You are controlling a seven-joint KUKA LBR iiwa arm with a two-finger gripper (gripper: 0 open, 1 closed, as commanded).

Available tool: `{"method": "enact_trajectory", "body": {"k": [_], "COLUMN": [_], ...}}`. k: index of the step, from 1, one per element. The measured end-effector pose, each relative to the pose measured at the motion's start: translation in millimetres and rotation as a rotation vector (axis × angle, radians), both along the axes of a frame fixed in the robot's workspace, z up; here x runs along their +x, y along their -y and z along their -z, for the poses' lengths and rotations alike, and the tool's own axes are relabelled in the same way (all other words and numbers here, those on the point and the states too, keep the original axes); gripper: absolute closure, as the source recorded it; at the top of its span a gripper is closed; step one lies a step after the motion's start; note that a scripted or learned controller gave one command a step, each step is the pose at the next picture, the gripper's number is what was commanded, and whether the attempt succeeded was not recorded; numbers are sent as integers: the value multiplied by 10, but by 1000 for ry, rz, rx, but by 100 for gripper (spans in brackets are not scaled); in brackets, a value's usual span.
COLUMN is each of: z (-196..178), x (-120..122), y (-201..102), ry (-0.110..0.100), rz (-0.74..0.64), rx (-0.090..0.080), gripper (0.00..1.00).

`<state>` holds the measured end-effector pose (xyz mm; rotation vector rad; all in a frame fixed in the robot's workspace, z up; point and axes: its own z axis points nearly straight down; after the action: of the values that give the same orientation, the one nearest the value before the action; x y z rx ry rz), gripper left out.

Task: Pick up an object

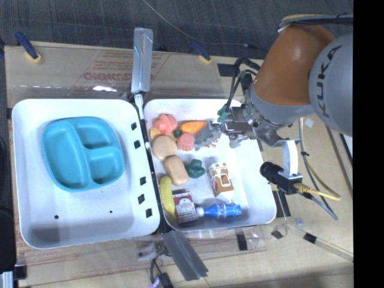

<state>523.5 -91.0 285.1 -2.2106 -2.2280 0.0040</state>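
Note:
The right bin holds several toy foods. An orange carrot lies near its back, beside a pink-orange fruit and a small pink piece. Two tan bread-like pieces sit along the left wall. Toward the front are a dark green piece, a small brown-and-white carton, a yellow banana, a red-and-white box and a blue bottle. My gripper hangs low over the bin, just right of the carrot and the pink piece, with nothing visibly held.
The left bin carries a blue divided plate. A grey metal bar rises behind the wall between the bins. The arm's orange band and cables overhang the right bin's right side.

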Motion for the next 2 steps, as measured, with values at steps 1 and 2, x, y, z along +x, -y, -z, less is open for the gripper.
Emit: {"method": "enact_trajectory", "body": {"k": [1, 2], "z": [1430, 1766], "x": [-255, 186], "y": [635, 755], "ry": [-11, 31], "rz": [-96, -73], "rx": [2, -12], "gripper": [0, 0]}}
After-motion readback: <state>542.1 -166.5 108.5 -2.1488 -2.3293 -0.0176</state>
